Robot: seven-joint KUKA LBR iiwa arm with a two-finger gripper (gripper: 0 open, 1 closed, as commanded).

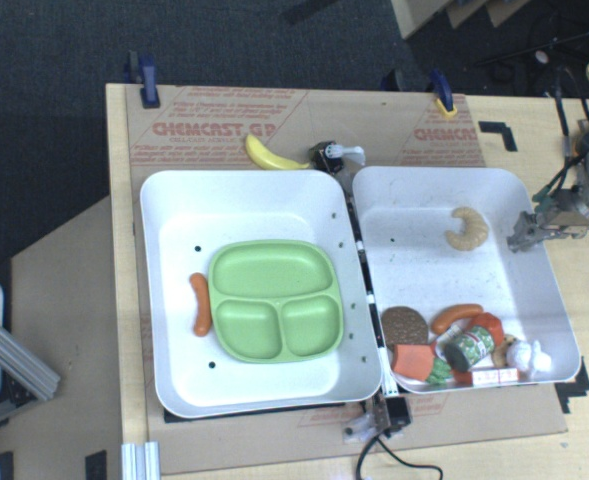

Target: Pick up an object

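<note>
Gripper [526, 236] at the right rim of the right bin [414, 193], just right of the croissant [467, 228]; finger spread not discernible, nothing visibly held. Croissant alone in the bin's far half. Sausage [457, 317], brown cookie [404, 324], can [471, 347] heaped in the bin's near corner. Green tray [274, 300] in the left bin [174, 268].

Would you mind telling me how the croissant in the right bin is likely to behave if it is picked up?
The croissant looks like a small toy, so probably light and rigid. Its curved, tapering shape may slip from a pinch. Lying flat and alone, it seems unlikely to roll.
</note>
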